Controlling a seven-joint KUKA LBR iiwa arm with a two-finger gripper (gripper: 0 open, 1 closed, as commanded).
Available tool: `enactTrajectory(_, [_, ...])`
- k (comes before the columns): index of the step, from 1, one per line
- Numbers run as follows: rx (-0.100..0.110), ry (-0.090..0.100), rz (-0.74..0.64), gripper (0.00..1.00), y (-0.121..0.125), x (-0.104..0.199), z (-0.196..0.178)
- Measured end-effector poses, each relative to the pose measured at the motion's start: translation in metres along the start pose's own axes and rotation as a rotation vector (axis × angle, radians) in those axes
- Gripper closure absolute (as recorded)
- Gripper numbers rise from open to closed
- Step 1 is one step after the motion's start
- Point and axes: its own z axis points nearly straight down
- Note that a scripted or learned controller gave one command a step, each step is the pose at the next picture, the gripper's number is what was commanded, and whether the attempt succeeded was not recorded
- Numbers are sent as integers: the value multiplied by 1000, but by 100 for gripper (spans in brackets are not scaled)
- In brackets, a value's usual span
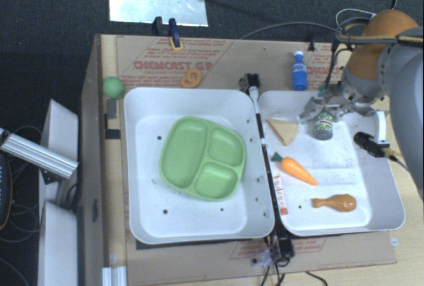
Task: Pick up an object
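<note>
The gripper [322, 112] is hanging over the far end of the right bin [387, 212], reaching in from the right, and directly under its tip a small round dark object [323, 127] is lying on the bin floor. Whether the fingers are released or clenched on it I cannot tell: the metal around the tip is blurring together from this slanted look-down, and the object could as easily be sitting free on the floor as being pinched.

That is the relation the coming move is hanging on. The round object is sitting straight below the tip, touching it or just short of touching, so any lift is only going to prove itself if the object is coming up with the arm.

The other candidates are lying nearer the camera and toward the bin divider. A tan wedge [285, 129] is resting just beside the round object, on the divider side. A carrot [296, 170] is lying farther down, its long axis running diagonally with the green top pointing toward the divider. A brown drumstick [334, 202] is lying near the close rim, its long axis running roughly across the bin (the knob end toward the divider).

The left bin [149, 212] is carrying a green divided plate [202, 157], well apart from the arm.
</note>
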Motion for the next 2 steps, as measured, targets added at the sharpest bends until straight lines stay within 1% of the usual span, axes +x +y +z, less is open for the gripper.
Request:
enactTrajectory(1, [-3,-2,-4,100,1,0,-11])
enactTrajectory(2, [-3,1,0,100,1,53,-121])
